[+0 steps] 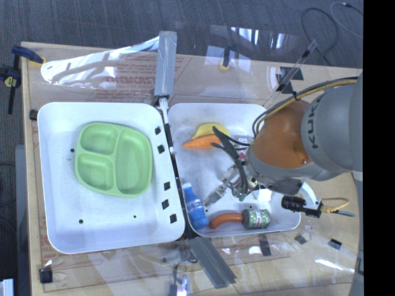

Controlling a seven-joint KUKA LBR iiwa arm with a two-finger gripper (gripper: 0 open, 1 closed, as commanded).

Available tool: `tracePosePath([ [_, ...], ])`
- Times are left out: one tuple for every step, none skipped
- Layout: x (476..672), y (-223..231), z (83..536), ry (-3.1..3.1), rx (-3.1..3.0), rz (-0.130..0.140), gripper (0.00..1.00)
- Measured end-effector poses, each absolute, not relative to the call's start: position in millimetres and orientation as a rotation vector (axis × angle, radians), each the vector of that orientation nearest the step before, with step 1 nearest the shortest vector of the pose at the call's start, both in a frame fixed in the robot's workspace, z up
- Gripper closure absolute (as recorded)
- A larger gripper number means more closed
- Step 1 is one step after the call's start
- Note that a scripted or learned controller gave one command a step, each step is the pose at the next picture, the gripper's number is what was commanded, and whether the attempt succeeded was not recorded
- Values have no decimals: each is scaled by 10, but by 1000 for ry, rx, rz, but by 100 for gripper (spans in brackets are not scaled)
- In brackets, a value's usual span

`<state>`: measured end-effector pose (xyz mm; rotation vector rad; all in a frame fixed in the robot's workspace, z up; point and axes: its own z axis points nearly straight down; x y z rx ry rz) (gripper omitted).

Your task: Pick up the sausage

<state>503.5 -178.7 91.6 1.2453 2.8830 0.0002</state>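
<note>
Two shallow white bins are set side by side on the tabletop [321, 258]. The left bin [55, 227] is taken up by a green divided plate [114, 159], which is placed a little toward ten o'clock of the bin's middle and has three compartments.

The right bin [191, 113] is reached into by the grey arm [336, 131] from three o'clock, with its orange band [281, 143] hung over the bin's right half. The claw [231, 182] is seen near the middle of the right bin, pointed toward eight o'clock; its fingers are seen thin and close together, with nothing held between them, and whether the tabletop bin floor is touched cannot be told.

The sausage [226, 218] is laid at the six o'clock edge of the right bin, a reddish-brown curved piece lying flat. It is placed just below the claw, apart from it. At its three o'clock end a small green can [257, 217] is laid on its side, touching or nearly touching it. At its nine o'clock end a blue bottle [195, 207] is laid along the bin's left wall, close to the sausage.

Toward twelve o'clock in the same bin, an orange carrot [199, 143] is laid flat, and a yellow banana-like piece [208, 130] is placed just behind it, the two touching. Dark cables [227, 145] are run from the wrist across the bin near these two.
</note>
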Motion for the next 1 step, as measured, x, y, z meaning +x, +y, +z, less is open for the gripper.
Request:
tracePosePath([
  [4769,-2110,913,2882,1253,0,0],
])
